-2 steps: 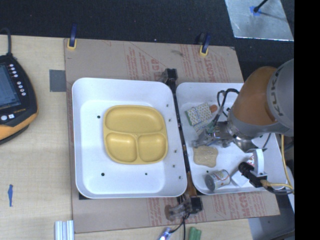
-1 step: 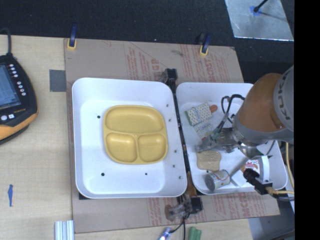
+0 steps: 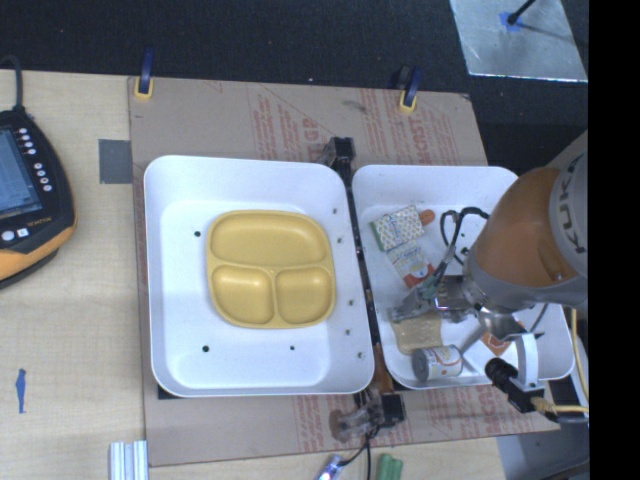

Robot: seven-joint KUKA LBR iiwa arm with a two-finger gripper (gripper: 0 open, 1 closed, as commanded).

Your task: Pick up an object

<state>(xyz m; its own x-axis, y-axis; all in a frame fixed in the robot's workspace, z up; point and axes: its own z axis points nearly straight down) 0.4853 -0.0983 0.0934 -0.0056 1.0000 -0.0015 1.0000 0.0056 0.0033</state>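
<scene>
- The bin on the view's left point(image 3: 170, 268) holds one thing, a yellow tray point(image 3: 270, 268) with three compartments. It lies flat in the middle, and all three compartments are bare.
- The bin on the view's right point(image 3: 430, 175) holds the loose clutter, so anything I might pick up lies there.
- Toward that bin's far side lies a green-and-white patterned packet point(image 3: 398, 226). A pale wrapper point(image 3: 405, 260) sits just beside it on the near side, and a black looped thing point(image 3: 455, 223) lies close by.
- At the near side a tan block point(image 3: 418, 333) lies touching a small can point(image 3: 437, 363), which rests on its side.
- My gripper point(image 3: 432, 298) is low over the middle of this clutter, just above the tan block. I cannot tell whether it is released or clenched, nor whether it has anything.
- My arm point(image 3: 525, 233) covers the right part of this bin, hiding whatever lies beneath it.
- The black looped thing is partly behind my wrist, and I cannot make out what it is.
- The jumble right at my gripper is too tangled to name.
</scene>
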